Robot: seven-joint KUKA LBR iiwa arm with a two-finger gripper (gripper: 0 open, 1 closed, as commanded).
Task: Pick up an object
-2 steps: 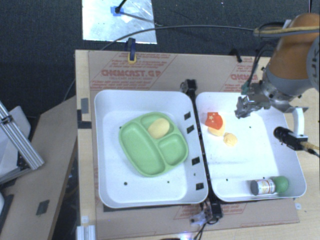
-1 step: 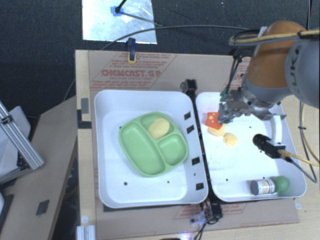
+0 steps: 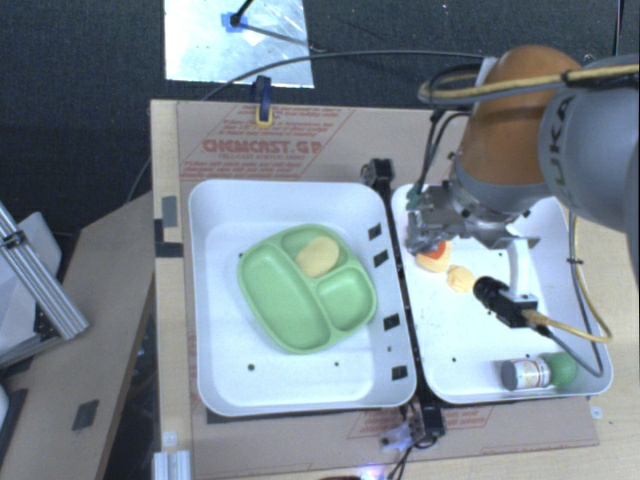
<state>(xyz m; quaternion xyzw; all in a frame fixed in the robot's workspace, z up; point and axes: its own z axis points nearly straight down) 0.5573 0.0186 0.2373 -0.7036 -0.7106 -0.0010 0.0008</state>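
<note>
Orange-and-white object (image 3: 432, 259), possibly toy food.

One fixed camera is looking down at a slant from above the bench (image 3: 300, 133), taking in both white bins (image 3: 215, 268) side by side. The arm (image 3: 560, 138) is reaching in from the right (looming nearest the lens).

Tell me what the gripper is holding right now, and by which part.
It cannot be told. The gripper hangs just above an orange object in the right bin, but nothing visibly sits between its fingers.
</note>
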